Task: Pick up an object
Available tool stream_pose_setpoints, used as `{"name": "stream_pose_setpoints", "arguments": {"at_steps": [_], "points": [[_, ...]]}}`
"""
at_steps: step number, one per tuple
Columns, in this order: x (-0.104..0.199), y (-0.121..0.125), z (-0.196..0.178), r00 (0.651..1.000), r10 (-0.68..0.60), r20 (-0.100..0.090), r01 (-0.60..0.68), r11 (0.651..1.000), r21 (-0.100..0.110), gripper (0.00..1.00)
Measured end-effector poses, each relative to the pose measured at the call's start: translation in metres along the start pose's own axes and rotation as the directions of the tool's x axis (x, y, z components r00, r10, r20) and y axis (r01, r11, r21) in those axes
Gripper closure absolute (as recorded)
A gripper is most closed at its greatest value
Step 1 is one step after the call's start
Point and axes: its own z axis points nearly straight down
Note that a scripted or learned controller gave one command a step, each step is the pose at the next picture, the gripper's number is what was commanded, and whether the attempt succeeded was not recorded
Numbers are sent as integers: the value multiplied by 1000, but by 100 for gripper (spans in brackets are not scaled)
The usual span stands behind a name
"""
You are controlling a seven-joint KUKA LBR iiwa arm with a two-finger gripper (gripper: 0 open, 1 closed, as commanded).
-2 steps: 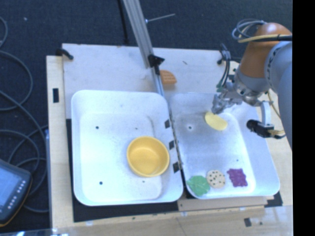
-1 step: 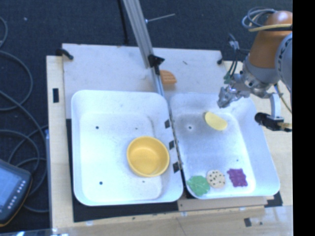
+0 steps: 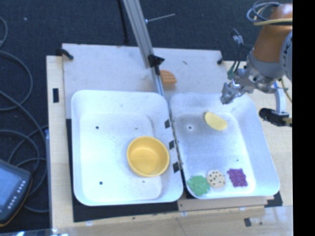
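Along the near edge of the right-hand shallow white bin [image 3: 256,151] you have three small flat pieces in a row: a green leaf-shaped piece [image 3: 198,185], a pale round cookie-like piece with dark spots [image 3: 215,179] and a purple bumpy piece [image 3: 237,177]. They lie close together and close to the bin wall, so I judge them awkward first picks; a descent there risks nudging a neighbour or catching the rim.

In the left-hand white bin [image 3: 93,117] a yellow round plastic bowl [image 3: 147,156] sits upright, well apart from the arm, and its wide shape looks hard to span.

Further back in the right bin lies a flat pale-yellow oval piece [image 3: 215,121], alone on bare floor and nearest the tool. Make that your target: bring the gripper over its middle, line the closing direction across its narrow side, and go down until you are nearly at the floor, since the piece is thin.

The grey two-finger gripper [image 3: 227,96] hangs above the far right corner of the right bin, just beyond the yellow oval piece, tilted down and towards the bin. Nothing is visible in it, and I cannot tell how far apart it stands. The orange band of the arm rises behind it at the right. Behind the bins, an orange rounded object [image 3: 168,78] rests on the bench.
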Motion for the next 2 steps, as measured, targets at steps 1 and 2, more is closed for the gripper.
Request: {"name": "stream_pose_setpoints", "arguments": {"at_steps": [1, 2], "points": [[55, -23, 1, 1000, -3, 0, 3, 1000, 5, 100], [111, -39, -12, 1000, -5, -3, 5, 1000, 4, 100]]}}
